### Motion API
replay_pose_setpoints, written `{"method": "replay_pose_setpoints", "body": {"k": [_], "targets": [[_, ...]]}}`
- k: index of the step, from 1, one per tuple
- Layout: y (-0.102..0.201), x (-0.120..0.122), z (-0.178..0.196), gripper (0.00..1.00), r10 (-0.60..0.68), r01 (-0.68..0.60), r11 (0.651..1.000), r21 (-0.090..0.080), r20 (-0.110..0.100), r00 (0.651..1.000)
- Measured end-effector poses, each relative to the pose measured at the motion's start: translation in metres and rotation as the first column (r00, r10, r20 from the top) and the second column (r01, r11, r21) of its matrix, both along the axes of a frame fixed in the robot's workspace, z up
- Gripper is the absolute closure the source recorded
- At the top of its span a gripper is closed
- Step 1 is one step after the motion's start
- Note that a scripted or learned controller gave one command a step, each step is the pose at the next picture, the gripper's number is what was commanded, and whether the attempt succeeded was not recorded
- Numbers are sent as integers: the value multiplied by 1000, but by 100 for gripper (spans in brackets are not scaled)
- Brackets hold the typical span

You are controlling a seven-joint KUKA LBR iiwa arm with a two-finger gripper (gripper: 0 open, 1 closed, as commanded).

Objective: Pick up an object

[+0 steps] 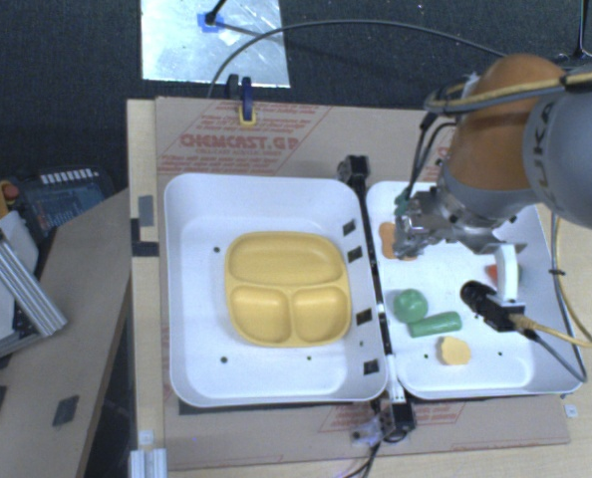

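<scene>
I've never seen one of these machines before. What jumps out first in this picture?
Most striking is the big grey arm with an orange band, reaching in from the right over the right white bin, its gripper low beside a small orange piece. The left white bin holds a yellow plastic tray with three compartments. Near the arm lie a green toy shape and a small yellow chunk.

Yellow divided tray [281, 287] in left bin [191, 267], pincer [408, 239] low in right bin [515, 371] beside orange piece [387, 237], green pieces [421, 312] nearby
</scene>
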State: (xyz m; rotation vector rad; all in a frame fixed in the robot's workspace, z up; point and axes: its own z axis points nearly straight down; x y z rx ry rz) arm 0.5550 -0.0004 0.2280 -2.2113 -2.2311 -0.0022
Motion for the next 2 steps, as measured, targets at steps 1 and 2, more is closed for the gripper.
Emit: {"method": "replay_pose_setpoints", "body": {"k": [1,2], "targets": [[47,9,7,100,0,0,1000,0,2,1000],[105,8,11,100,2,-2,1000,1,2,1000]]}}
